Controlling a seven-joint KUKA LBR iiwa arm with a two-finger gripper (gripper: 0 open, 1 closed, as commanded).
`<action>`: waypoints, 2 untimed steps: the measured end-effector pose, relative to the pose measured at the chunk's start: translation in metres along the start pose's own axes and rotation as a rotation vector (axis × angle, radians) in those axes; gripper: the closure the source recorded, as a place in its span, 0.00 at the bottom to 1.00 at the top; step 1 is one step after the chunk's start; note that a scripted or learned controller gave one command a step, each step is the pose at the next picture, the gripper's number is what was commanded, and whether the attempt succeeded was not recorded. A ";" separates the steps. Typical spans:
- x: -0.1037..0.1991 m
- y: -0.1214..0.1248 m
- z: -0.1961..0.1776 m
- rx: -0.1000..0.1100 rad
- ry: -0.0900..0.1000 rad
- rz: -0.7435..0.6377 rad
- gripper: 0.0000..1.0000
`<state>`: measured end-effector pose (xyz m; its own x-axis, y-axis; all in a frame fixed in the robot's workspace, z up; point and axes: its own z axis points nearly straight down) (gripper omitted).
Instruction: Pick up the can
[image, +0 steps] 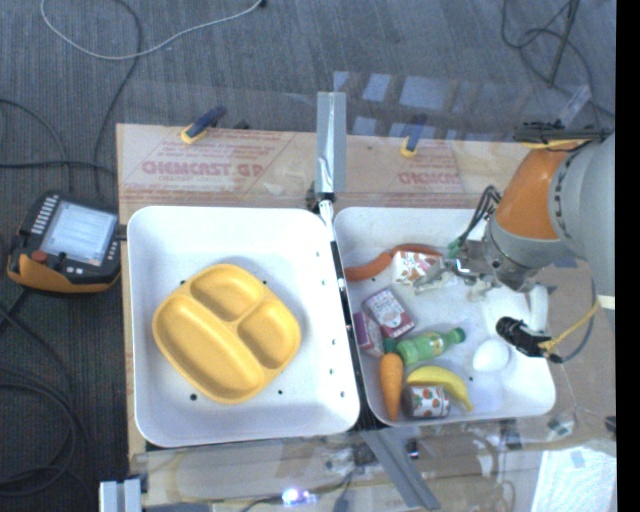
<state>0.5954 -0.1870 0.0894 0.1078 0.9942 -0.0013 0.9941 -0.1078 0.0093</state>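
The can (428, 402) is small, red and white, and lies on its side near the front wall of the right bin (520, 398). A banana (441, 378) rests against its top and a carrot (391, 381) lies just to its left. My gripper (455, 270) hangs low over the back half of the same bin, right beside a white and red packet (412, 266). It is well behind the can, with a green bottle (430, 345) in between. The grey wrist with its orange band (528, 196) reaches in from the right.
The right bin also holds a pink box (388, 312), an orange curved piece (372, 264) and a white egg (490, 356). A yellow divided plate (228, 330) lies in the left bin (160, 235). A teach pendant (65, 242) lies off the bench to the left.
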 end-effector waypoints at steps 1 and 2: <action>0.031 -0.113 -0.001 0.000 0.001 -0.023 0.00; 0.031 -0.113 -0.001 0.000 0.000 -0.023 0.00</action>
<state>0.4870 -0.1436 0.0897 0.0850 0.9964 -0.0010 0.9963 -0.0849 0.0098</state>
